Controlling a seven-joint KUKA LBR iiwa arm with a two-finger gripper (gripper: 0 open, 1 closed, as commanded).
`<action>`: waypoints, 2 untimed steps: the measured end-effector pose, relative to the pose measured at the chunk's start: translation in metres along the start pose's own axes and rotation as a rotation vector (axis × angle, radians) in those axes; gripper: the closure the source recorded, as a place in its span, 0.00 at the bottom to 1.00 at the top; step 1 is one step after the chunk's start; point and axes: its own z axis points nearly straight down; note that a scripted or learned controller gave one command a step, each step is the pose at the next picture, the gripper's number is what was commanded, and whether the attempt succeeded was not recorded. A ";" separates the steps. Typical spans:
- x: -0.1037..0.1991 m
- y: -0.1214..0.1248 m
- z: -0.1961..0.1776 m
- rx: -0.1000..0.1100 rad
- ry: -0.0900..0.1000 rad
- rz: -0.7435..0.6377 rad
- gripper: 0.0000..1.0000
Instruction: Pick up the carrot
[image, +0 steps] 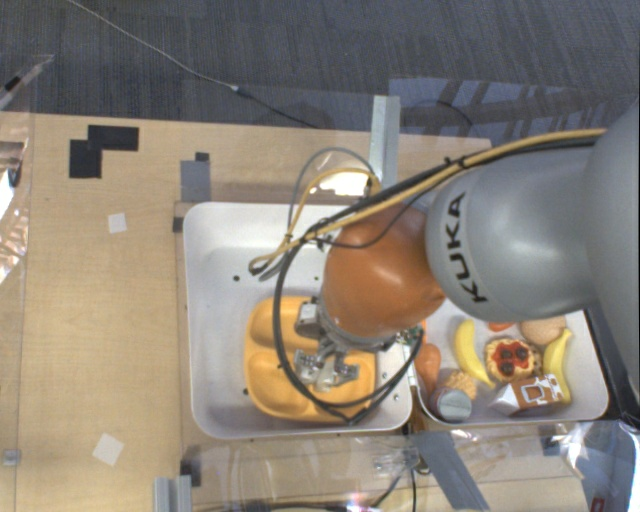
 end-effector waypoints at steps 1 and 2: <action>-0.075 -0.042 -0.013 -0.018 0.002 -0.091 1.00; -0.031 -0.014 -0.131 -0.008 -0.004 -0.331 1.00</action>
